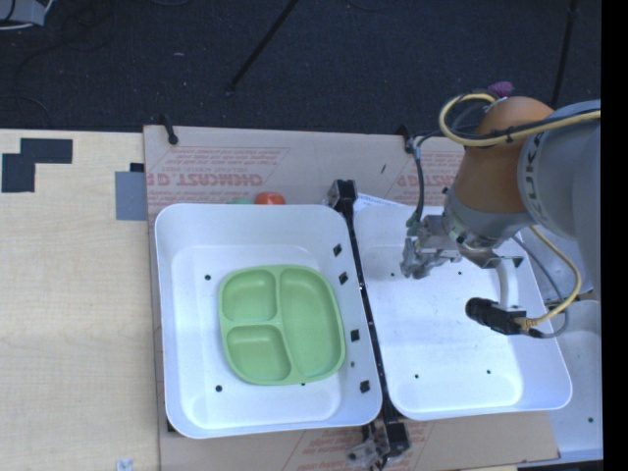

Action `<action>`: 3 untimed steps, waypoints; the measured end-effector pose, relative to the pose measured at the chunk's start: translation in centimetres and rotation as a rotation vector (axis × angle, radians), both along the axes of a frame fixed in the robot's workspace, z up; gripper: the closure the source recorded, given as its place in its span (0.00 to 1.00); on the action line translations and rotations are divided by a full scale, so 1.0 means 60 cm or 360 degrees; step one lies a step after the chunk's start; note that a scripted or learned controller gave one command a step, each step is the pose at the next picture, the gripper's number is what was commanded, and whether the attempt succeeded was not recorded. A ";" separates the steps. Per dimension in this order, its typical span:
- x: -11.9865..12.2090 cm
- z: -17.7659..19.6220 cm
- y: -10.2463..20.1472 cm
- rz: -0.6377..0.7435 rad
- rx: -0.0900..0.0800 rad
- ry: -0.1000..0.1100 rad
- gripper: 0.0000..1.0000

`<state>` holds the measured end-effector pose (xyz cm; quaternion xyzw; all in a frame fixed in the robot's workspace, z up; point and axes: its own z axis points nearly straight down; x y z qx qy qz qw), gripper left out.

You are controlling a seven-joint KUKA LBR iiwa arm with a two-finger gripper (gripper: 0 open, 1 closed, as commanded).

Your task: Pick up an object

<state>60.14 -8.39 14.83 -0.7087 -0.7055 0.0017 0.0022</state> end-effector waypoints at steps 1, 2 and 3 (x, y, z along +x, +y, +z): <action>-0.011 0.100 -0.006 -0.0004 -0.0002 -0.0013 1.00; -0.009 0.189 -0.009 0.0008 -0.0002 -0.0015 1.00; 0.011 0.173 0.093 0.0014 0.0002 -0.0006 1.00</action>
